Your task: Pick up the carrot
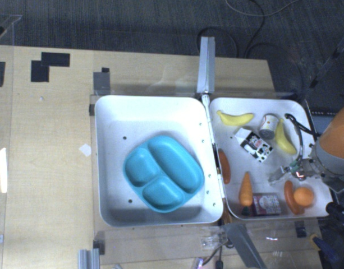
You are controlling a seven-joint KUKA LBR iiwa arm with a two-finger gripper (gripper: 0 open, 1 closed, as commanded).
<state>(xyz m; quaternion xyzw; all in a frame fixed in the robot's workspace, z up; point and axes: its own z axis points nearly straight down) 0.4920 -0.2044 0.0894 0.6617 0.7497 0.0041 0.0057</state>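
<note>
A: Where is the carrot (246, 189) lying?
B: Near the front of the right bin (234, 212), just left of a small can (267, 204) lying on its side.
A: And the gripper (290, 170)?
B: It's hovering right of the carrot, apart from it; how its claw is set, I can't tell.
A: Farther back?
B: Two bananas (235, 117) are resting by the far wall.
</note>
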